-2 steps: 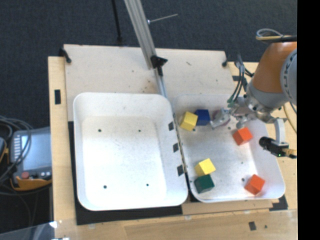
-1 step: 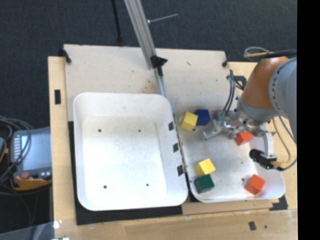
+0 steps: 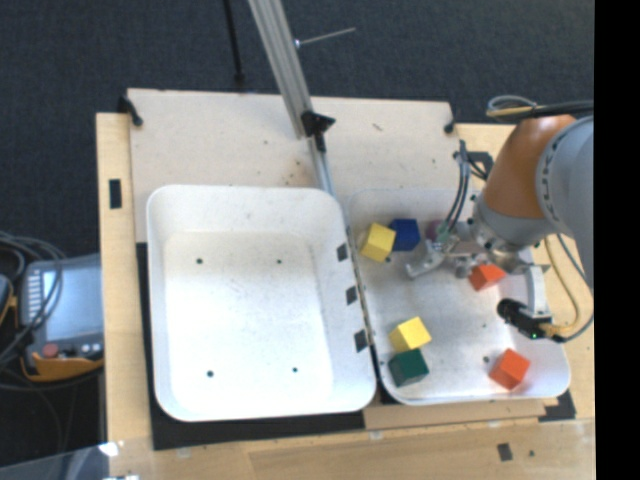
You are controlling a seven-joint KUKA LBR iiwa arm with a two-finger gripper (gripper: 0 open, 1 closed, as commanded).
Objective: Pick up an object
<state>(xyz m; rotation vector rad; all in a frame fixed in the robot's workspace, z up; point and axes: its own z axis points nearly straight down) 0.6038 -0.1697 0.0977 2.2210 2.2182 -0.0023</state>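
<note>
Jaws [image 3: 432, 260] sit low in the right bin [image 3: 470, 383], near its upper middle, and from my feed I cannot tell whether they are apart or together; the grey metal of the tool blurs into the white floor there, and I see nothing between them. Just to their right an orange block [image 3: 486, 277] lies beside the tool, partly covered by the wrist hardware, close to it, though I cannot tell if it touches. Up and to the left of the jaws a blue block [image 3: 405, 233] and a yellow block [image 3: 378, 241] rest side by side, touching or nearly so, with the yellow one nearer the bin's left wall. Further down on the left side of the same bin a second yellow block [image 3: 410, 333] sits just above a green block [image 3: 408, 367], the two pressed close in the lower left corner. A second orange block [image 3: 509, 368] lies alone near the lower right corner, well apart from the rest. Above the jaws the arm [image 3: 535, 183] comes in from the right, its orange band over the bin's upper right part, with cables looping beside it. The left bin [image 3: 165, 218] lies alongside, its wall meeting the right bin's. Both bins rest on the table [image 3: 220, 128], and a slanted metal rail [image 3: 280, 53] crosses its upper edge toward the gap between them.
</note>
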